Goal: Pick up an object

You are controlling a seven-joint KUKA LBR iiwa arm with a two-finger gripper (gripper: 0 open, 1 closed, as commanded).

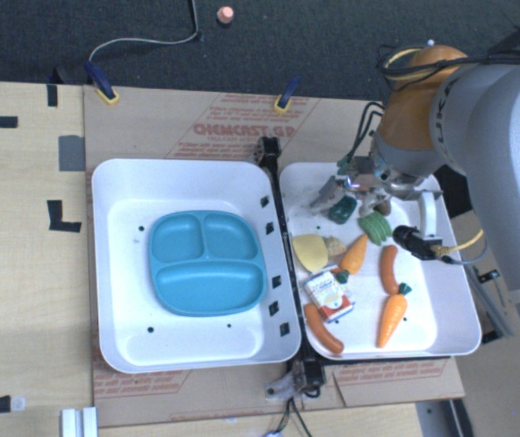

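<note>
My gripper (349,200) hangs over the far part of the right bin (451,330), and its fingers are spread open. A dark teal toy (342,211) lies in the bin just below and between the fingertips; nothing is lifted. Next to it sits a green toy vegetable (375,227). Nearer the front lie a pale yellow piece (309,251), a small carrot (354,255), an orange sausage shape (388,269), a bigger carrot (392,318), a red and white carton (330,296) and a reddish sausage (323,329).
The left bin (114,198) holds a blue divided plate (207,262). A black divider clip (269,153) sits where the two bins meet. The grey arm (478,126) with its orange band covers the right bin's far right corner. Cardboard lies under both bins.
</note>
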